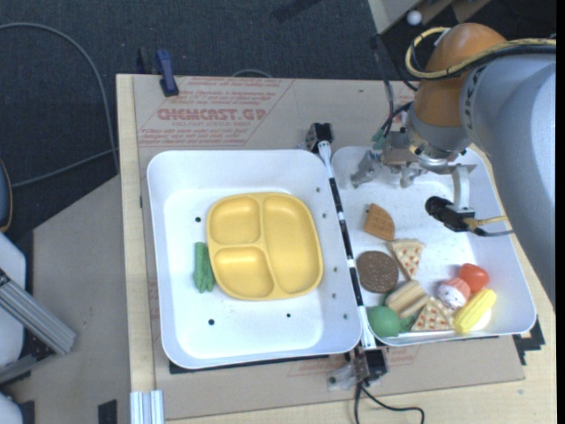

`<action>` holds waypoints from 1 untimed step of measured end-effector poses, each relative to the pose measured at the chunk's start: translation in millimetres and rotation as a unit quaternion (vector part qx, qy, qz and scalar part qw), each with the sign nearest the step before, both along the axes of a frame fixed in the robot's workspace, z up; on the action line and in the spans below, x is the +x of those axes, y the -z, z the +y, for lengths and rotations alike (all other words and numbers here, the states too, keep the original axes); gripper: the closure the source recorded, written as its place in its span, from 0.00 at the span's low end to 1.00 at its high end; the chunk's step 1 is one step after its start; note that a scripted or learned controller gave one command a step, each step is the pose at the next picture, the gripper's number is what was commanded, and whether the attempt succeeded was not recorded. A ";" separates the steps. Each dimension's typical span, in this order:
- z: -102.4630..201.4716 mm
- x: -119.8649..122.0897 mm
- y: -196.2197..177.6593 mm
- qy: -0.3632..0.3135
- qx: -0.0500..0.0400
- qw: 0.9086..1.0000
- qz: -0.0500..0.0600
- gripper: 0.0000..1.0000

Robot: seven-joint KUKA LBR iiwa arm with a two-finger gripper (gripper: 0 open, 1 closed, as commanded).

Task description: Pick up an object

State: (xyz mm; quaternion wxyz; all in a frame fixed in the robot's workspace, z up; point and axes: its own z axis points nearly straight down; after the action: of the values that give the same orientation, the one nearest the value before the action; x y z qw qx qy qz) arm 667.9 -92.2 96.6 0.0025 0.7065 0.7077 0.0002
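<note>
My gripper (385, 175) hovers over the far end of the right bin (512, 263), open, with nothing between its fingers. Just in front of it lies a brown bread wedge (380, 223). Further toward the near end are a pizza slice (408, 256), a round brown cookie (378, 271), a tan bread roll (406, 297), a green piece (384, 321), a second pizza slice (433, 316), a yellow corn cob (475, 309), a red tomato (474, 276) and a small white-and-red piece (455, 293).
The left bin (172, 201) holds a yellow divided plate (263, 244) and a green pod (204, 267) beside its left edge. A ridge with black clips (340, 228) separates the two bins. The grey arm (521, 122) covers the right bin's far right corner.
</note>
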 end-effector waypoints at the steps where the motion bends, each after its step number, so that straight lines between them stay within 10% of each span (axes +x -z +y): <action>1: -19.0 -67.0 12.3 0.001 0.002 1.000 0.003 0.00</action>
State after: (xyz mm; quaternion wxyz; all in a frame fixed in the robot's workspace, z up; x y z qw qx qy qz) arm 600.9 -111.2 84.3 -0.0008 0.7074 0.7068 -0.0006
